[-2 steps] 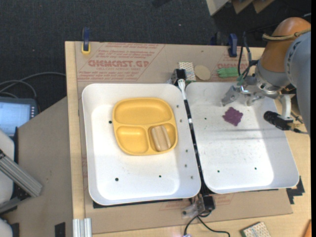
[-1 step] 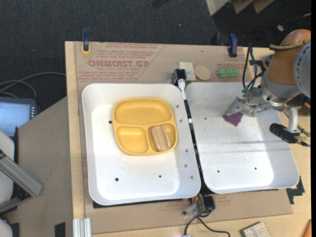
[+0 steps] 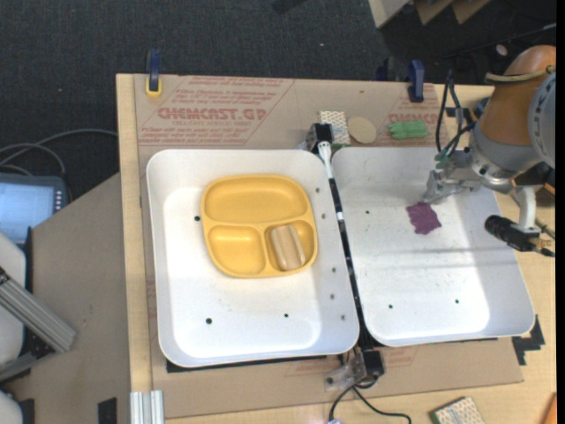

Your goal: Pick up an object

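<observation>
A small purple object (image 3: 424, 217) lies flat on the floor of the right white bin (image 3: 459, 312), in its upper middle. My gripper (image 3: 439, 186) is low over that bin, just above and to the right of the purple object, close to its top edge; I cannot tell whether it touches it. The grey arm with its orange band (image 3: 521, 87) comes in from the upper right. In the left white bin (image 3: 177, 281) sits a yellow divided plate (image 3: 256, 200) with a tan roll-shaped object (image 3: 285, 246) in its lower right compartment.
Behind the bins on the cardboard bench lie a green object (image 3: 407, 130), a round tan disc (image 3: 362, 130) and a small patterned tag (image 3: 333, 119). A black part (image 3: 510, 231) juts over the right bin's right side. Blue clamps (image 3: 416, 78) hold the board's back edge.
</observation>
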`<state>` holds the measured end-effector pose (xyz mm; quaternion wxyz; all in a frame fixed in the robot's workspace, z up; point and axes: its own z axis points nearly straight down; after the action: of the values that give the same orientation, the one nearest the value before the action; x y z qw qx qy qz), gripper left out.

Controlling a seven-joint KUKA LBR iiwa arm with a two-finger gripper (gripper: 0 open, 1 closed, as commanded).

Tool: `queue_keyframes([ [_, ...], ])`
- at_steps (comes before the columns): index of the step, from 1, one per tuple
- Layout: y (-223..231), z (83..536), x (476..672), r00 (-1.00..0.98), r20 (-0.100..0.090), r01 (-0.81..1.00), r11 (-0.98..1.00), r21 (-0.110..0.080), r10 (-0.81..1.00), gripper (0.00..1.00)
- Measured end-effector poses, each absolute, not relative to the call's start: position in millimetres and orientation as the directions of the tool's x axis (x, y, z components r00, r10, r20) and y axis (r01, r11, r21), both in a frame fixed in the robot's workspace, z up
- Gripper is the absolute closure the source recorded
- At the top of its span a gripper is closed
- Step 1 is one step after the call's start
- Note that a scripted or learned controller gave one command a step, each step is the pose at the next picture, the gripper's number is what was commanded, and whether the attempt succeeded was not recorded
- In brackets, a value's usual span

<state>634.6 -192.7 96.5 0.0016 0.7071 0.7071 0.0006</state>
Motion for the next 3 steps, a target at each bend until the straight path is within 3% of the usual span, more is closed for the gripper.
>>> queue_keyframes([
  [1,-192.6,95.6,634.3,0.0,-0.001,1.0,0.0,0.002,1.0,0.0],
  [2,-157.8,83.8,605.2,-0.002,0.003,1.0,0.002,-0.005,1.0,0.0],
  [3,-159.9,95.5,607.2,0.0,0.0,1.0,0.0,0.001,1.0,1.0],
])
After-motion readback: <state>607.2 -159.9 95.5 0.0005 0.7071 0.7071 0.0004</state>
